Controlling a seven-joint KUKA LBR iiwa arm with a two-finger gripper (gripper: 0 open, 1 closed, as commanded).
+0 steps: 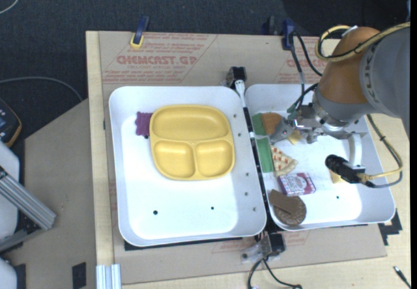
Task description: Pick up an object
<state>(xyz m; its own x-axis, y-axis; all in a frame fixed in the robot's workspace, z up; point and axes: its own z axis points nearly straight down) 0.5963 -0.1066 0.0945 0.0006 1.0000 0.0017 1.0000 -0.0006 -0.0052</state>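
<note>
Low over the top of the right bin (374,180) hangs the gripper (294,126), just right of a green block (260,124); cannot tell how its grip stands. Below the green block: waffle piece (282,159), pink packet (296,183), brown cookie (288,209). Left of it, in the left bin (130,170): yellow tray (192,141).

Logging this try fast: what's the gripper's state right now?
Gripper: low in the right bin, among the items at its upper left; open or closed cannot be told, no grasp visible.

A divided tray (192,140) lies in the left bin (127,170) (small items (287,164) fill the right bin (371,206)).
</note>
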